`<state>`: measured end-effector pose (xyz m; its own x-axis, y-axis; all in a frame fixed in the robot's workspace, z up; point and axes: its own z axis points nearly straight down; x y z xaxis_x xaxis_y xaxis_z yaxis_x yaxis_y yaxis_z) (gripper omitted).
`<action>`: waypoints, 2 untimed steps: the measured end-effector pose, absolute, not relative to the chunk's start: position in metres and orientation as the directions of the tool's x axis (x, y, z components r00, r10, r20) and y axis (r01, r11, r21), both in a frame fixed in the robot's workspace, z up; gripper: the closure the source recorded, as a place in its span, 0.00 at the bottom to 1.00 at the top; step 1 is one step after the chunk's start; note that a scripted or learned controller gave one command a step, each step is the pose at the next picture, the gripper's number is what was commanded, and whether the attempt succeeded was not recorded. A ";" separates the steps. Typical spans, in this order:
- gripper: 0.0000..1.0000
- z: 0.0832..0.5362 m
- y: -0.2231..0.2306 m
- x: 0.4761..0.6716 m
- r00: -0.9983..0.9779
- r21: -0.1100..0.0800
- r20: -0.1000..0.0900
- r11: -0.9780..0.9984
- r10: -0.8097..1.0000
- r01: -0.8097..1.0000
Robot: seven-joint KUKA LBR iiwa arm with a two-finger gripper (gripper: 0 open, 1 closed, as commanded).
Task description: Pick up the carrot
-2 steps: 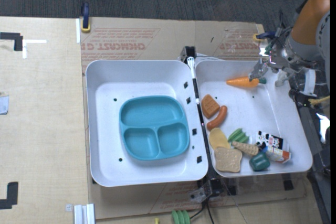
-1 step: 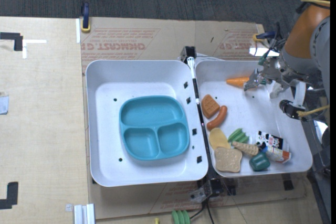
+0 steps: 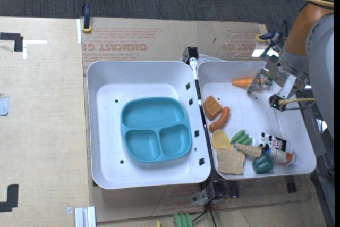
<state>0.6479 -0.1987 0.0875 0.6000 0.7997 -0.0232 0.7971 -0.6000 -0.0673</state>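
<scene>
1. The carrot (image 3: 243,82) is lying in the right bin (image 3: 297,130), toward its far edge, apart from the other toy food.
2. The gripper (image 3: 260,84) is hovering just right of the carrot's tip, its fingers slightly parted, with nothing between them.
3. A blue divided plate (image 3: 156,128) is sitting in the left bin (image 3: 101,114).

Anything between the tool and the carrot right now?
Nothing. In the camera view the tool sits right at the carrot's right end, with bare white bin floor around them.
</scene>
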 end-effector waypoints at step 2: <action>0.00 0.089 -0.166 0.634 0.887 -0.013 -0.011 -0.887 0.461 0.461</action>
